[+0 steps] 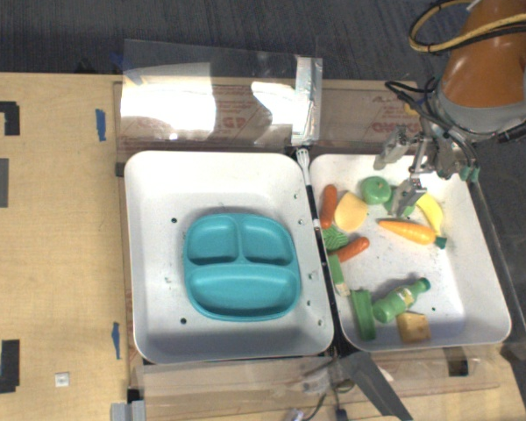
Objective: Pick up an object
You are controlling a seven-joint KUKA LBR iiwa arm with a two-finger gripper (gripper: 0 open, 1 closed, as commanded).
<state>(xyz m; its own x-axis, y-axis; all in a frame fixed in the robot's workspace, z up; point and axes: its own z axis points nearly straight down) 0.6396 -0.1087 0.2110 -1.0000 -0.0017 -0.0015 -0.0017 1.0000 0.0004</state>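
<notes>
The pincer [412, 196] hangs over the far right part of the right bin [486, 318]; whether it is spread or pressed together I cannot tell. Under it sit a green apple [374, 189], a banana [430, 210] and a carrot [409, 231]. Toward the bin's left edge lie a red pepper [330, 205], a yellow fruit [351, 212] and a small red carrot [351, 249]. At the near edge lie a green bottle [396, 302] and a brown block [413, 327]. The left bin [149, 191] holds a teal divided plate [241, 266]
</notes>
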